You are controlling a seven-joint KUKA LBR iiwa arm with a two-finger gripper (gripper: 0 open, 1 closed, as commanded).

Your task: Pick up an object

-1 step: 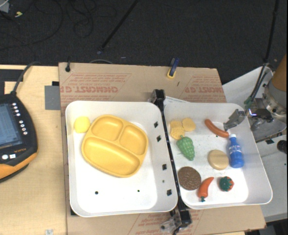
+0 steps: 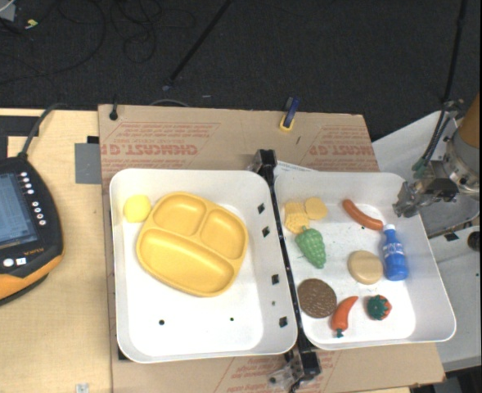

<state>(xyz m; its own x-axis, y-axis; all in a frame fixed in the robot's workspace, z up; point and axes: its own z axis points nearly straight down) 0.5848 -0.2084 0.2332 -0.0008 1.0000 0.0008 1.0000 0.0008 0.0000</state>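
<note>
On the counter (image 2: 60, 318), at the far left, sits an orange-and-grey control pendant (image 2: 11, 232) with a lit screen — not part of the task. The left bin (image 2: 191, 334) carries a yellow divided plate (image 2: 193, 242) near its middle and a small yellow round piece (image 2: 137, 209) just beside the plate's upper left corner; nothing in this bin appears disturbed. The right bin (image 2: 437, 318) carries the candidate objects, all lying on the bin floor: a pale yellow lumpy piece (image 2: 304, 213) at upper left, a green bunch of grapes (image 2: 311, 246) just below it, a brown disc (image 2: 316, 297) lower down, an orange-red pepper (image 2: 344, 313) beside the disc, a small red-and-green fruit (image 2: 377, 307), a tan round piece (image 2: 364, 266) touching or nearly touching a blue bottle (image 2: 394, 255), and a red sausage (image 2: 362, 214) above them. The end effector (image 2: 411, 196) stands at the right bin's upper right edge, apart from every object; nearest are the sausage and the bottle. Whether it is open or closed cannot be told at this resolution, and no object is visible in it. Judgement: the pick is not yet made — choice of object, descent, closure and lift all remain.
</note>
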